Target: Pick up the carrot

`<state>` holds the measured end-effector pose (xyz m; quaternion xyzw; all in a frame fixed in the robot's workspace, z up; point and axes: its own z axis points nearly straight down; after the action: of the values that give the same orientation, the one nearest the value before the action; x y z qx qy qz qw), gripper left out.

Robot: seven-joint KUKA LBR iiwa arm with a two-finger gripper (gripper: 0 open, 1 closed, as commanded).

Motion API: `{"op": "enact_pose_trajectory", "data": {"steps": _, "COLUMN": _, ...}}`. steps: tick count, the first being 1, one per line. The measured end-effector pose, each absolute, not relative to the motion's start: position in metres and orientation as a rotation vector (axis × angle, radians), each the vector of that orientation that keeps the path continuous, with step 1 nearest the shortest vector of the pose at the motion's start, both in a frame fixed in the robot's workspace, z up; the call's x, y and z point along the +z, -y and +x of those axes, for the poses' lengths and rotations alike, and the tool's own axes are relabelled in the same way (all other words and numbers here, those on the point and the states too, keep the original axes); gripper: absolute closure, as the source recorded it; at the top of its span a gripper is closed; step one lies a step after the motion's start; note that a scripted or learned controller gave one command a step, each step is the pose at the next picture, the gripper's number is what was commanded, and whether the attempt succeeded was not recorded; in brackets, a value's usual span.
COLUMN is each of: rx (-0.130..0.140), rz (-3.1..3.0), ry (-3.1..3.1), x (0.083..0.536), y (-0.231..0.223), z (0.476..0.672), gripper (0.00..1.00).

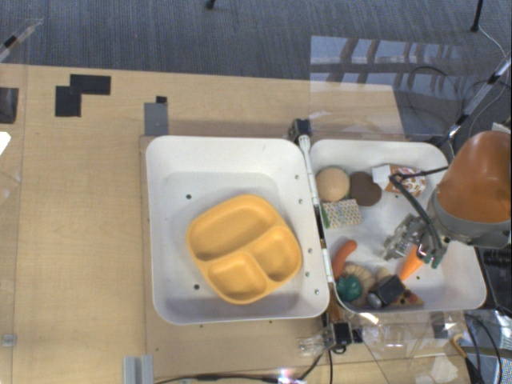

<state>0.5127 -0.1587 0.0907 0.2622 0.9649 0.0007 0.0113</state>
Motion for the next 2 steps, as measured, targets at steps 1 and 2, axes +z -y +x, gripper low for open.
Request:
{"op": "enact_pose_trajectory", "data": {"steps": 1, "rx": 0.005, "rz": 1.074, "ry": -2.939, "x": 0.138, "y": 0.127, "z": 0.496, "gripper": 1.00}}
{"op": "enact_pose_trajectory", "data": {"steps": 2, "rx": 0.002, "rz": 1.050, "ry": -2.945, "x": 0.090, "y": 0.207, "z": 0.506, "gripper": 1.00}}
